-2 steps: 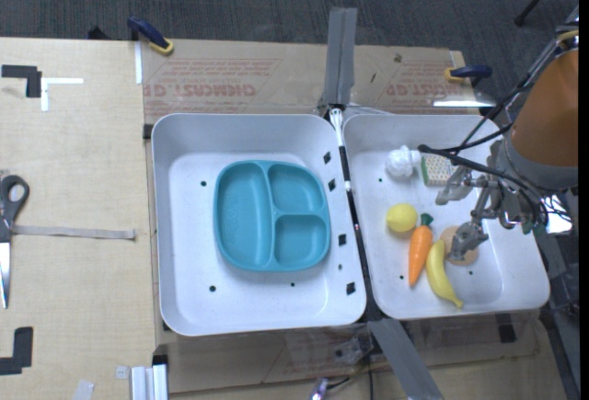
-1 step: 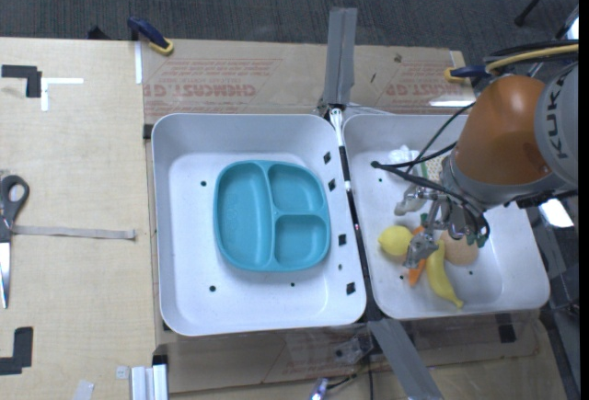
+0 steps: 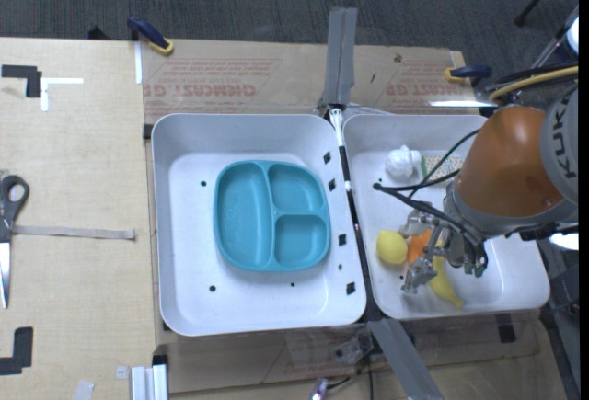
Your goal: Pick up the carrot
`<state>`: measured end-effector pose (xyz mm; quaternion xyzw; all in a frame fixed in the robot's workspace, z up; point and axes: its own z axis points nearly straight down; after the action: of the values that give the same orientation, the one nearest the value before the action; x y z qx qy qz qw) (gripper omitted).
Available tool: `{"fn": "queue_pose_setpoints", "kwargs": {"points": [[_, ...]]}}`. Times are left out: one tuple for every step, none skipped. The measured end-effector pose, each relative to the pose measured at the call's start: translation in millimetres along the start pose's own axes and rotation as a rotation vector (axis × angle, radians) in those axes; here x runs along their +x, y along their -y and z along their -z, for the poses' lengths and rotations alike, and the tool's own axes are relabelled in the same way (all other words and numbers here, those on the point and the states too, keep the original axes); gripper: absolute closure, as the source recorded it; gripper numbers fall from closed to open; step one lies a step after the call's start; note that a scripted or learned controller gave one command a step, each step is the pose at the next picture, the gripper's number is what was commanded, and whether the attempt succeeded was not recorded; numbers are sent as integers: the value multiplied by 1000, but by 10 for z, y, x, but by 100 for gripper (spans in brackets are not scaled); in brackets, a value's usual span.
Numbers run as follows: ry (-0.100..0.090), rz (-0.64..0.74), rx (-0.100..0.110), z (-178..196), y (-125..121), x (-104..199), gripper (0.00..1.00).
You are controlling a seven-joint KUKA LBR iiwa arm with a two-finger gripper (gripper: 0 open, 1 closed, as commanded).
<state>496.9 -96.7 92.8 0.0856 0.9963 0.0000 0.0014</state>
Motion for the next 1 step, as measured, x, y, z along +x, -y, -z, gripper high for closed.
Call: {"fn": "queue_pose_setpoints", "kwargs": {"points": [[2, 91, 1, -2, -62, -287, 0]]}}
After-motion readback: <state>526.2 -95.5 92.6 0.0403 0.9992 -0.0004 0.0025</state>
